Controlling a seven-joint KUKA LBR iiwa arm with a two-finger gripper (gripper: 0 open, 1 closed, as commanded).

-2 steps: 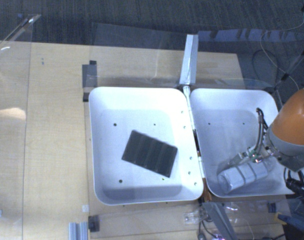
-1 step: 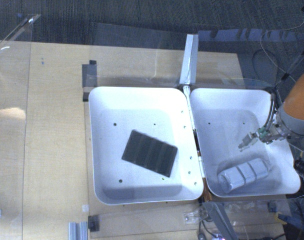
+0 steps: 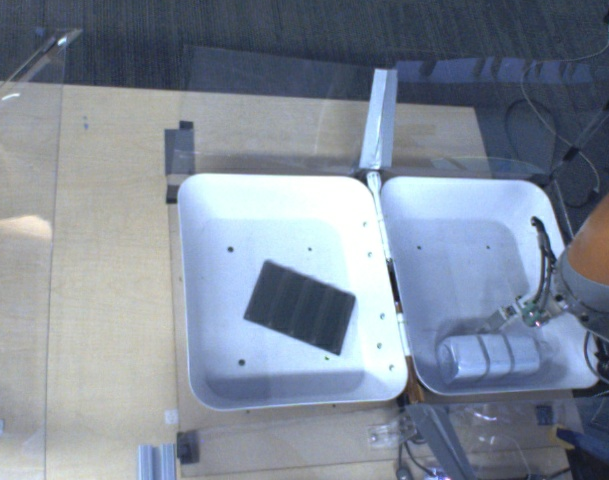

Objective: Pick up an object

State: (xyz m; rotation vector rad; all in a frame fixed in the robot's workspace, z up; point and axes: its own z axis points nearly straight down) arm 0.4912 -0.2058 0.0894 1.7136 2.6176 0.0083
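A dark grey ribbed rectangular pad (image 3: 300, 307) lies flat and slightly turned in the middle of the left bin (image 3: 206, 218). My gripper (image 3: 487, 357) shows as a grey blocky body low over the front of the right bin (image 3: 454, 208), close to that bin's front wall. The arm's orange band (image 3: 596, 248) is at the right edge, with cables running down to the gripper. The gripper is well to the right of the pad, across the wall between the bins. Nothing shows beneath or beside the gripper body.
A grey metal post (image 3: 378, 128) stands behind the seam between the bins. The wooden bench top (image 3: 84, 268) spreads to the left, with a clear panel over it. Cables and brackets (image 3: 424, 438) lie at the front edge.
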